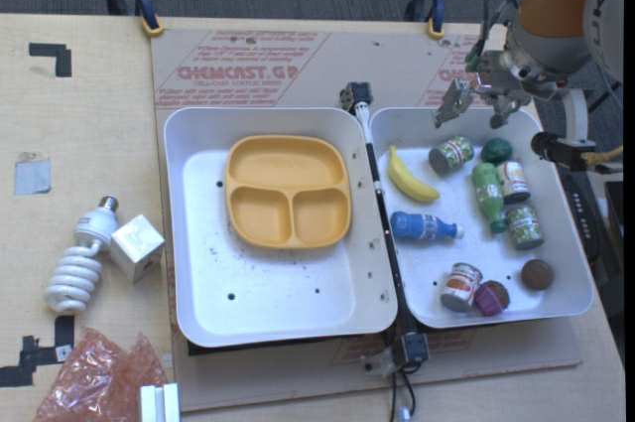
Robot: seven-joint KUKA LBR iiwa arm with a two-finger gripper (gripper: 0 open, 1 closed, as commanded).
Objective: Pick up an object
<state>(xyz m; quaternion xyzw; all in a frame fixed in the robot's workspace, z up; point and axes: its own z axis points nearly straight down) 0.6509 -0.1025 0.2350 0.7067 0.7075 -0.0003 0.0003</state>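
Two jaws (478,107) spread, empty, above small can (451,154).

The grey arm with its orange band reaches in from the right, its gripper (477,109) spread open, pointing down.

Fingers (477,106) spread above right bin (417,296) of small objects

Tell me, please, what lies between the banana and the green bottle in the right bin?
In the camera view, a small tilted can lies between the banana and the green bottle, toward their upper ends.
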